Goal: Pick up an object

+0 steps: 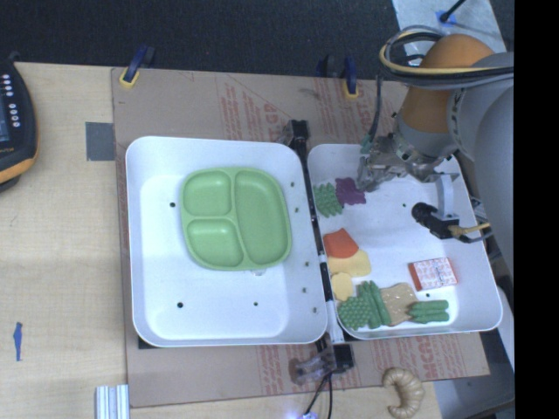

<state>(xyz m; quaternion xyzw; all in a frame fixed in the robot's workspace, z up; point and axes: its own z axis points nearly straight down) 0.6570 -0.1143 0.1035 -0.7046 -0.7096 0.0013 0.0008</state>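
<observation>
My gripper [374, 174] hangs low over the back of the right bin [472, 321], just right of a small purple piece [351, 191] and very close to it. I cannot tell if it touches the piece. A ridged green piece [327, 199] lies left of the purple one. Nearer the front lie an orange-red piece [341, 243], a yellow piece [350, 264], a red-and-white square packet [432, 273], a tan cracker [398, 298] and green vegetable toys [366, 306].
The left bin [157, 312] holds a green divided plate [236, 218]. A tan croissant-shaped toy [404, 389] lies on the bench in front of the right bin. A handheld controller [10, 120] rests at the far left edge.
</observation>
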